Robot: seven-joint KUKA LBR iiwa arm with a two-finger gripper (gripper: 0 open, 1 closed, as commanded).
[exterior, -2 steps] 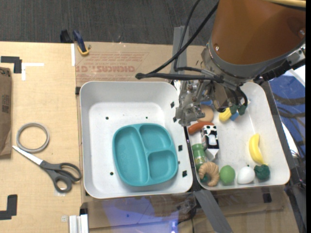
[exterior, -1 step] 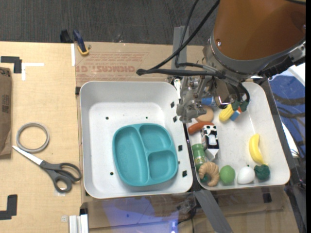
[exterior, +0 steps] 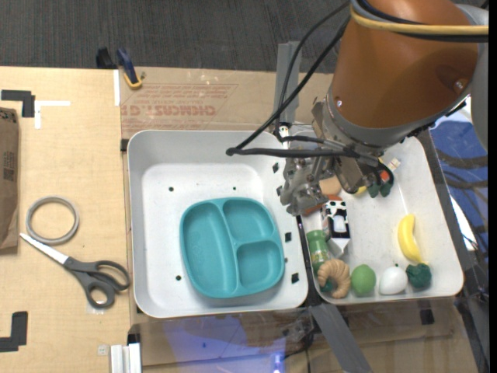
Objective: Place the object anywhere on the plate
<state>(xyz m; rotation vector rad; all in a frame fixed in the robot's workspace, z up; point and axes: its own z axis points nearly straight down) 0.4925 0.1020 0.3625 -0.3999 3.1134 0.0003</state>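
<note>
The table (exterior: 62, 146) is stretching out under everything, pale wood on the left, cardboard further back. The arm (exterior: 404, 53) is looming in from the right, its big orange band hanging over the right bin (exterior: 439, 208). The left bin (exterior: 155, 177) is carrying the teal plate (exterior: 231, 247), three compartments, all of them bare. Below the wrist the hand (exterior: 311, 189) is sitting low over the near-left part of the right bin, close to the wall between the bins; whether it's apart or together, I cannot tell from here. Along that bin's front edge the objects are lying: a green bottle (exterior: 318, 247), a brown pretzel (exterior: 335, 277), a green ball (exterior: 363, 280), a white egg (exterior: 393, 280), and a banana (exterior: 408, 238) just behind. Scissors (exterior: 85, 272) and a tape ring (exterior: 52, 219) are resting on the wood at left.
</note>
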